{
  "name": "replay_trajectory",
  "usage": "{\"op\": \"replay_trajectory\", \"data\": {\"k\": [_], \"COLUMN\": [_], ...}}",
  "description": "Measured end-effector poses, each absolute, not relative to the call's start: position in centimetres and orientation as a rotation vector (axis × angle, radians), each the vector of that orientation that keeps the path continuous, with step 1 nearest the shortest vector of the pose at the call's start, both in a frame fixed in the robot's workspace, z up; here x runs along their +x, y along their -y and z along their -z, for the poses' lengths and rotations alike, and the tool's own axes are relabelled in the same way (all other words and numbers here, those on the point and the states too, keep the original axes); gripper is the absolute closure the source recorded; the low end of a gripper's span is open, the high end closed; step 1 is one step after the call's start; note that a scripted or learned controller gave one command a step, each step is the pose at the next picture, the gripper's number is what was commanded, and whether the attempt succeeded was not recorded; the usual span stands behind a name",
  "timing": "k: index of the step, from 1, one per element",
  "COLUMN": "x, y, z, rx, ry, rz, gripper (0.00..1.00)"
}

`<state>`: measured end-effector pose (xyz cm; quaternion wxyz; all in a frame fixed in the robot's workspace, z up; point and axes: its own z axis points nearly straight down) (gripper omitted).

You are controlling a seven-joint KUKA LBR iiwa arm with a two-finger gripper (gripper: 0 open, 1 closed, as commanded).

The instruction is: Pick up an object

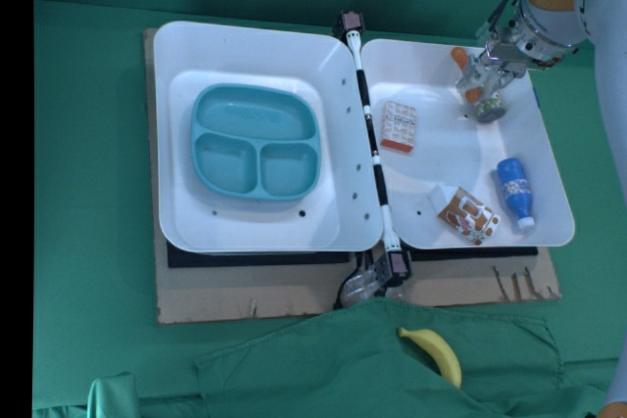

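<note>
Two-finger gripper (pixel 487 95) low over small orange-capped plastic bottle (pixel 468 73) in right white bin (pixel 549 210); grip state unclear. Probably light, slippery; best grasped mid-body.

Green-draped bench (pixel 88 162) bears cardboard sheet (pixel 196 303), two white bins (pixel 245 39) side by side; banana (pixel 434 350) on cloth.

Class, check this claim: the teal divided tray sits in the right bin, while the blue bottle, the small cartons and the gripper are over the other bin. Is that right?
Not quite. The camera view shows the teal divided tray in the left bin. The rest stands: the blue bottle, the small cartons and the gripper are over the other bin, the right bin.
</note>
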<state>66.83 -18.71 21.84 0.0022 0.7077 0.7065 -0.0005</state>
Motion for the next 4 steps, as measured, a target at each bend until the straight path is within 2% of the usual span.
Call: {"op": "replay_trajectory", "data": {"k": [1,2,4], "x": [66.3,66.6,68.4], "y": [11.5,11.2,11.5], "z": [-18.8,-25.6,-35.9], "rx": [2.219,2.223,2.227], "ry": [-2.225,-2.205,-2.202], "rz": [0.001,-0.012,-0.01], "gripper": [1.0,1.0,1.0]}}
